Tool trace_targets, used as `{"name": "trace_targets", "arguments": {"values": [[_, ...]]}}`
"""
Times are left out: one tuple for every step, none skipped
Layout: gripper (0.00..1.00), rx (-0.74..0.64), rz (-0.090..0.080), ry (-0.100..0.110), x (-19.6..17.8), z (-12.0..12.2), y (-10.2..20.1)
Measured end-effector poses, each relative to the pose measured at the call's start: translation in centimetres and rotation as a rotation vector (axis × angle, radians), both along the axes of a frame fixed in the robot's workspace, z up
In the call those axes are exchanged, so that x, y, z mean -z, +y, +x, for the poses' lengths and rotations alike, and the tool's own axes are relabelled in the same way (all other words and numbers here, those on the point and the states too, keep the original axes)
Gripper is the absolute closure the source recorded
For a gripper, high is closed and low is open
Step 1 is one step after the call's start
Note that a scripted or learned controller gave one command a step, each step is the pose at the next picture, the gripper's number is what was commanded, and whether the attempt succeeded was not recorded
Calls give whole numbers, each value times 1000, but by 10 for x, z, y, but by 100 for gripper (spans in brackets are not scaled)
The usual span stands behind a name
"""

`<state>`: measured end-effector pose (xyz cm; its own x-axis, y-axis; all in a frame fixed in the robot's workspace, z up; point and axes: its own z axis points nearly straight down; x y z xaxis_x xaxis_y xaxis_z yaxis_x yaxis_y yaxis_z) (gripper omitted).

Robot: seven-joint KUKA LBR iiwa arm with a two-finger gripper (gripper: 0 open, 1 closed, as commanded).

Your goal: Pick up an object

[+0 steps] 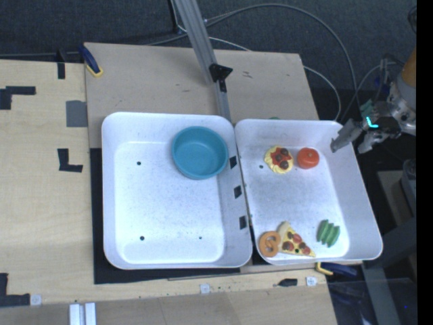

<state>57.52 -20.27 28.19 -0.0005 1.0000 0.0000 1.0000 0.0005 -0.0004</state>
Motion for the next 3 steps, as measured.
{"name": "trace_targets", "arguments": {"values": [[0, 0, 0, 0, 0, 0, 0], [0, 0, 1, 5, 63, -3, 3], [0, 0, 1, 4, 114, -13, 5]]}}
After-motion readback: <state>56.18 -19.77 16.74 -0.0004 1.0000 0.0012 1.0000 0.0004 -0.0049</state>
